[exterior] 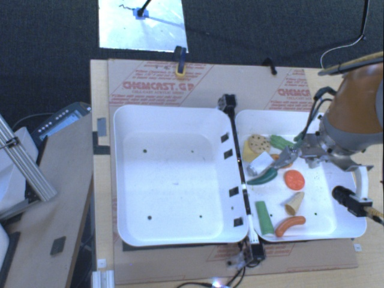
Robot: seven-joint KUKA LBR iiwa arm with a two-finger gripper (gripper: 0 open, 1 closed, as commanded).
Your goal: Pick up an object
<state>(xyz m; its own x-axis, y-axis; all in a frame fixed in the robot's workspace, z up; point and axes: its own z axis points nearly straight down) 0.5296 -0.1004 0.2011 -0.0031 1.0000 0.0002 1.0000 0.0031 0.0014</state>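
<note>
1. The claw (287, 158) sits low over the right bin (342, 221), reaching in from three o'clock; from where I stand its metal fingers blur into the items beneath, so I cannot tell how far apart they are or whether anything is caught between them.
2. Just at seven o'clock of the claw lies a curved dark green piece (263, 176), its upper end right against the claw tip.
3. At nine o'clock of the claw, a pale yellow block (260, 161) rests near the bin's left wall, and above it, at about ten o'clock, a tan round cracker with dark dots (257, 143).
4. At eleven o'clock, a light green item (280, 141) lies partly under the arm's wrist.
5. At five o'clock of the claw, a flat orange-red disc (294, 179) lies apart from the others.
6. Below the disc, at six o'clock, a tan cone (294, 203) points downward.
7. Further toward six o'clock, an orange-red sausage (290, 224) lies near the front rim, and beside it at its nine o'clock a green stick (264, 217).
8. The grey arm with its orange band (360, 98) fills the three o'clock side.
9. The left bin (129, 221) sits alongside at nine o'clock, the two rims touching.
</note>
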